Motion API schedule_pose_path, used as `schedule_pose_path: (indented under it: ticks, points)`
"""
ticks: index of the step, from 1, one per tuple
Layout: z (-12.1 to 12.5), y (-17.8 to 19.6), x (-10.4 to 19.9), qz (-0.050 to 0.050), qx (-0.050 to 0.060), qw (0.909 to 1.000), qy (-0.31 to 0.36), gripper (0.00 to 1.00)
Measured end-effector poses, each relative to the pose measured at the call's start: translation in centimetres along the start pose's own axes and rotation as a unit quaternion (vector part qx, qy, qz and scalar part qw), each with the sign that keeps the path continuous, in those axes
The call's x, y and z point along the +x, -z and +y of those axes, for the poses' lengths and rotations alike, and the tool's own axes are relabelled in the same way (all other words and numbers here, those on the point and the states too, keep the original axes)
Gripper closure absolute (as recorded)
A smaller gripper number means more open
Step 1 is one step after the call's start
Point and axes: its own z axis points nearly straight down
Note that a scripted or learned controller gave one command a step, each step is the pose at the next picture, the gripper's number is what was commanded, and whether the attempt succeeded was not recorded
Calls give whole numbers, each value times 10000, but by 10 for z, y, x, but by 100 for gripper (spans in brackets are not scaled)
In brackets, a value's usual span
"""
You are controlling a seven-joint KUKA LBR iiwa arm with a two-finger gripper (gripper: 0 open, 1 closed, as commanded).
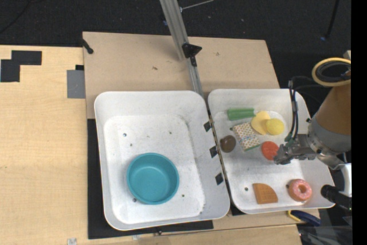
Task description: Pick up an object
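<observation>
My gripper hangs low over the right bin, at its right side, just right of a red round object. Around it lie a yellow piece, a green bar, a patterned block and a brown ball. Nearer the front edge lie an orange wedge and a pink donut. Nothing shows between the fingers.
The left bin holds a teal bowl. A metal rail slants up from between the bins. The arm's grey and orange body covers the right bin's right rim.
</observation>
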Motion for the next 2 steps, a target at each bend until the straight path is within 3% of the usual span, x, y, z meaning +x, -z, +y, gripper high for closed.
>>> schedule_pose_path:
  ticks: [2]
  points:
    - [9,112,-15,-2,-4,10000,-3,100]
